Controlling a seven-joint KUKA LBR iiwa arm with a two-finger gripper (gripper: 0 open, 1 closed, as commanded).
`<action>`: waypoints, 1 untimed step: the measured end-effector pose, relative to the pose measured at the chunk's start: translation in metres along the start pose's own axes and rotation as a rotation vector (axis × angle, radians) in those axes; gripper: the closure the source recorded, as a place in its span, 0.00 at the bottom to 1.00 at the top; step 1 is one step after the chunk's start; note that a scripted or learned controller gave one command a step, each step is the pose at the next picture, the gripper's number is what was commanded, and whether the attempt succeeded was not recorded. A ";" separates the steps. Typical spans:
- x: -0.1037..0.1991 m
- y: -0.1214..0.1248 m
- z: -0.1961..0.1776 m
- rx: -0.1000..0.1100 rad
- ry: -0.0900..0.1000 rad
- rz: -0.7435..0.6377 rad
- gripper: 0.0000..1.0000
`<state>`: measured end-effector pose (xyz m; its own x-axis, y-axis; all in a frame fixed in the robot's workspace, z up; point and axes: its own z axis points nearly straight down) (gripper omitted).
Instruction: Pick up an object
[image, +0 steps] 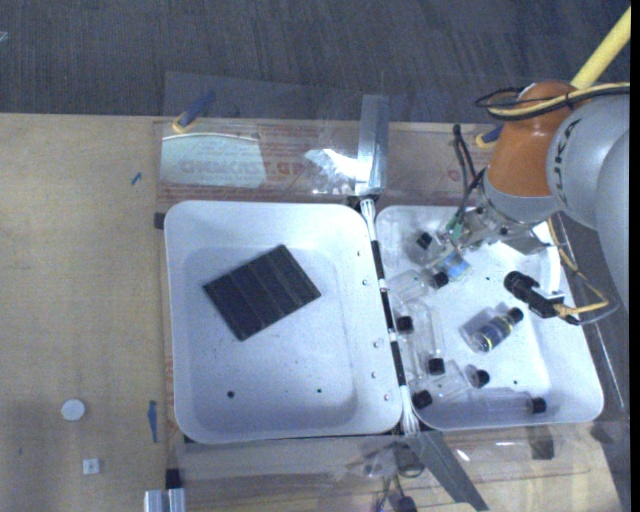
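My gripper (452, 248) is low in the back left part of the right bin (575, 385), under the grey arm with its orange band. A small blue and clear object (456, 268) lies right at its tip; whether it is held is unclear. A small bottle with a blue label and black cap (490, 330) lies in the bin's middle, apart from the gripper. A clear tube with a black end (500, 405) lies along the front wall. Several small black pieces (436, 365) and clear plastic bits (418, 318) are scattered on the left side. A dark ribbed pad (262, 291) lies in the left bin (190, 400).
Behind the bins lie a clear printed bag (230, 160) and an upright metal bracket (372, 150). A small white disc (72, 408) sits on the wooden bench at the front left. The wall between the bins (385, 310) runs close to the gripper's left.
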<state>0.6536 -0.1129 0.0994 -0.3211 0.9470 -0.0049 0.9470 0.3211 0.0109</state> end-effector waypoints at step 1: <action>0.063 0.037 -0.087 0.007 0.003 -0.022 1.00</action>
